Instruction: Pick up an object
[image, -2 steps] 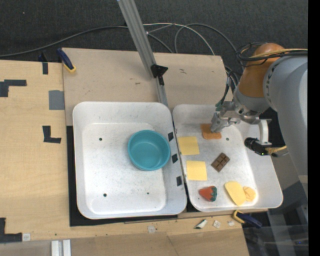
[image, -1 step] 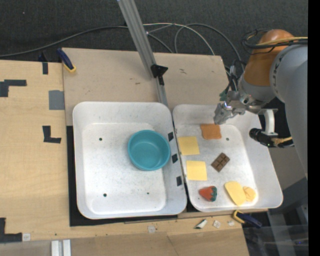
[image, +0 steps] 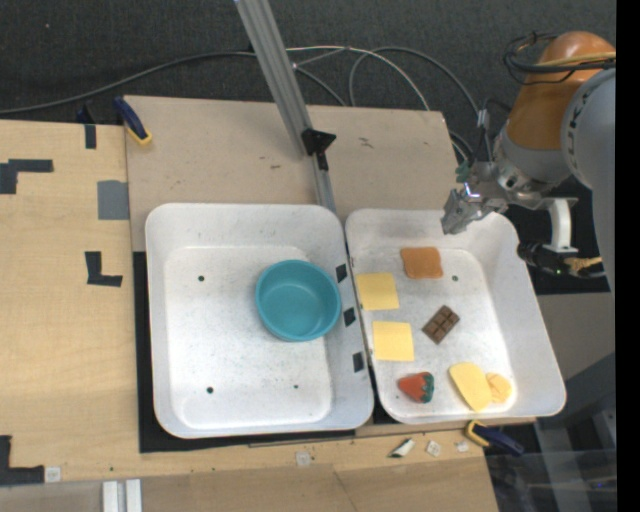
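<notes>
Tool (image: 458, 222) hovers at far corner of right white bin (image: 520, 300), can't tell its state from here. Nearest pick: flat orange-brown square piece (image: 421, 262), lying just below-left of the tool in this view, so prob. short drop toward it.

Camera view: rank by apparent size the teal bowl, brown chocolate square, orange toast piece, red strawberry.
1. Round teal plastic bowl, by far the largest.
2. Orange-brown toast piece.
3. Brown chocolate square and red strawberry with a green top: look alike in size, too close to rank.
</notes>
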